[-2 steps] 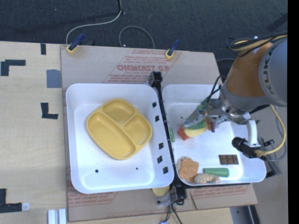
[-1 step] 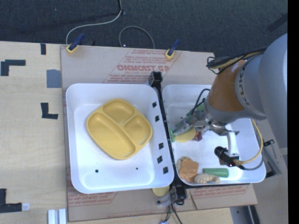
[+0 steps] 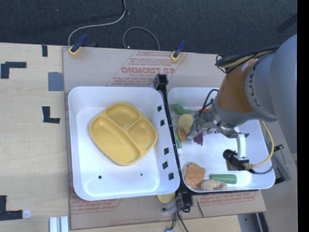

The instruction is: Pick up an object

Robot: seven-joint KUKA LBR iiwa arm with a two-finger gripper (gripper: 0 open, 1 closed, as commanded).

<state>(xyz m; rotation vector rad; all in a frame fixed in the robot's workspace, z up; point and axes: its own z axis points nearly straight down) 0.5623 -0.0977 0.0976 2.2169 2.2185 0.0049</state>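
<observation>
My gripper (image 3: 197, 131) hangs low over the left part of the right bin (image 3: 253, 180), under the orange-banded wrist. Just beside it lie a pale yellow piece (image 3: 185, 121), a small dark purple piece (image 3: 198, 139) and a green piece (image 3: 182, 108). The purple piece sits right at the fingertips; I cannot tell whether it is between them. Near the bin's front edge lie an orange-tan piece (image 3: 193, 174), a beige lumpy piece (image 3: 213, 184) and a green stick (image 3: 223, 178).
The left bin (image 3: 82, 178) holds a yellow divided plate (image 3: 122, 133). A black divider (image 3: 166, 129) runs between the bins. Cables loop from the wrist to a black fitting (image 3: 233, 159) over the right bin. Clamps sit at the cardboard's back edge.
</observation>
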